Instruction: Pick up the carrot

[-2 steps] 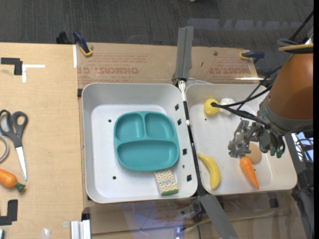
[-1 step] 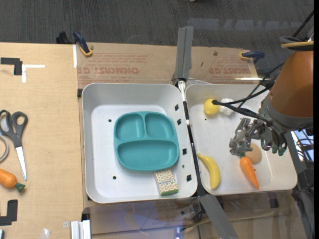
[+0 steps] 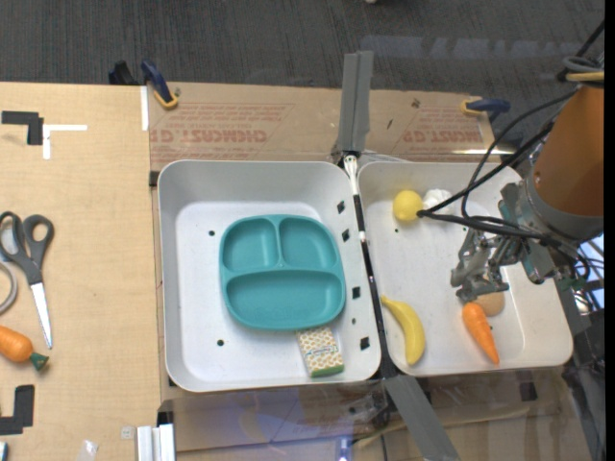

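The carrot lies in the right bin, near that bin's front right corner, with its thick end pointing toward the back and its tip toward the front rim. The pincer hangs just behind the carrot's thick end, close above a small tan egg-like object that sits beside the carrot's top. Whether the pincer is clenched or released cannot be told, as cables and the wrist hide its tips; nothing shows between them. The arm, with its orange band, comes in over the right bin's right rim.

A banana rests near the front left corner of the same bin, and a lemon sits near its back left corner with a white object touching it.

The left bin holds a teal divided plate in its middle and a small patterned packet at the front rim, just beside the plate.

On the worktop left of the bins lie scissors and a second carrot near the left edge.
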Motion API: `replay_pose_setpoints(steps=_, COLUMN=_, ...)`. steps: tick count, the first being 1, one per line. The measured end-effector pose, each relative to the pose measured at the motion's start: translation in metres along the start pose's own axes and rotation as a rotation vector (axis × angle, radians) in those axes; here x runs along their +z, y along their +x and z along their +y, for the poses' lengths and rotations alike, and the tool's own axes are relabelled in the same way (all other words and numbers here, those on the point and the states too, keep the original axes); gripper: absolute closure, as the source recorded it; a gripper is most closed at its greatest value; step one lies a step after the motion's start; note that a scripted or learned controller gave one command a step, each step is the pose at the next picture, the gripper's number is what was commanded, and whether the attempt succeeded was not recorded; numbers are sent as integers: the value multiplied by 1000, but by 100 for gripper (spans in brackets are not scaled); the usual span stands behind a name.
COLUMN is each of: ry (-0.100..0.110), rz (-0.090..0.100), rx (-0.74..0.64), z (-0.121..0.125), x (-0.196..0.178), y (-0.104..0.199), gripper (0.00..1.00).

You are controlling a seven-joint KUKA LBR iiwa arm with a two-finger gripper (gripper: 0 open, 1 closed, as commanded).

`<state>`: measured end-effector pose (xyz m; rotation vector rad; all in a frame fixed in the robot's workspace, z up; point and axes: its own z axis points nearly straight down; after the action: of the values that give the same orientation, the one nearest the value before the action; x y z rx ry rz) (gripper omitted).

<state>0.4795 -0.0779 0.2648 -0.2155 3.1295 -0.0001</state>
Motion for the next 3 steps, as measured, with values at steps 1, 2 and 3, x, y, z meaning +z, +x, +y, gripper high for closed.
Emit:
replay_pose_setpoints(steps=1, ry=-2, rz=3, rx=-441, z=-45, x=82, y=-18, gripper=100)
replay_pose_setpoints(steps=2, ry=-2, rz=3, rx=-440, z=-45, x=82, y=-18, gripper=0)
replay_pose_setpoints(steps=3, ry=-2, rz=2, rx=-467, z=-84, x=173, y=-4, gripper=0)
